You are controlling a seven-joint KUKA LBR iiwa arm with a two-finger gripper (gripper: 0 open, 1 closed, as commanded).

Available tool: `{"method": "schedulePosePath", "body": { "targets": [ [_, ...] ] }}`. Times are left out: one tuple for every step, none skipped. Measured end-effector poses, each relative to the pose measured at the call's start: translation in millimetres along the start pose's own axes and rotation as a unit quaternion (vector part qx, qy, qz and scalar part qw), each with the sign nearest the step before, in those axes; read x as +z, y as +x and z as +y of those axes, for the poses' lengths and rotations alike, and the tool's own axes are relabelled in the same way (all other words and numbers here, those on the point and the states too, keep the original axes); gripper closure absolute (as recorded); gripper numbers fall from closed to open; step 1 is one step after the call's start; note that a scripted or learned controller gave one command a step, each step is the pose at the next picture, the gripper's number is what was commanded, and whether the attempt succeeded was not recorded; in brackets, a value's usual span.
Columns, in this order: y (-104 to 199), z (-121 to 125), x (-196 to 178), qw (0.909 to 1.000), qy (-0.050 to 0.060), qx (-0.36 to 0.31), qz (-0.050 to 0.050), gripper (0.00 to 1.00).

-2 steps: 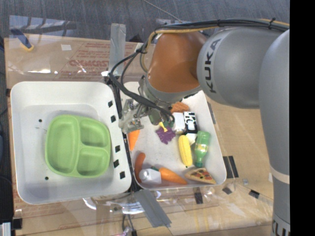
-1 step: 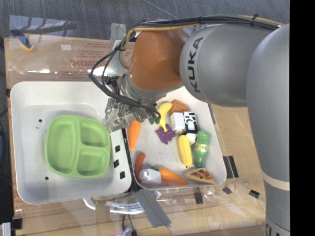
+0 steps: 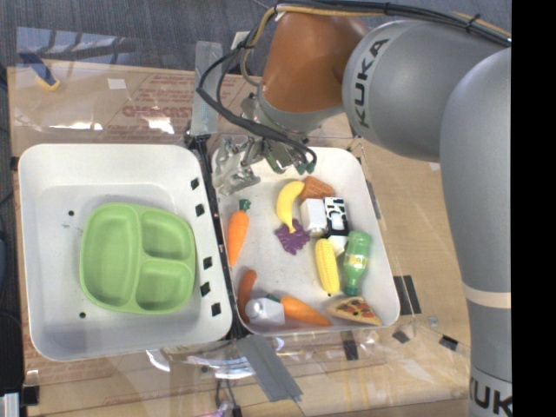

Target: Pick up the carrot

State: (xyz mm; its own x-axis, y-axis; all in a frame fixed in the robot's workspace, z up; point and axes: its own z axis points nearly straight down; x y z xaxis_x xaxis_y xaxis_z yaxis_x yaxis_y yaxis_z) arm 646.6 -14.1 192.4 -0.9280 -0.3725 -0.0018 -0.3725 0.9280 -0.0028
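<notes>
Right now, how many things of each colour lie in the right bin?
Orange: 4, carrot, another, one, piece
Yellow: 2, banana, corn
Purple: 1, grapes
Green: 1, bottle
White: 2, carton, cup
Mixed: 1, pizza slice
Total: 11

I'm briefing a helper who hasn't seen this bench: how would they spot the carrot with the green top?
Start at the right-hand white bin, the one full of toy food. Along its left wall, just below the gripper, lies an orange carrot with a small green top. The other orange carrots sit lower, near the bin's front edge, and show no green.
</notes>
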Motion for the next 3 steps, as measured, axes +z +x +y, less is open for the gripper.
{"method": "schedulePosePath", "body": {
  "targets": [
    [5, -43, -45, 0.9997, 0.001, 0.026, -0.001, 1.0],
    [36, -119, -88, 0.9968, 0.001, 0.08, -0.001, 1.0],
    [35, -114, -23, 0.998, -0.002, 0.063, 0.002, 1.0]
  ]
}}
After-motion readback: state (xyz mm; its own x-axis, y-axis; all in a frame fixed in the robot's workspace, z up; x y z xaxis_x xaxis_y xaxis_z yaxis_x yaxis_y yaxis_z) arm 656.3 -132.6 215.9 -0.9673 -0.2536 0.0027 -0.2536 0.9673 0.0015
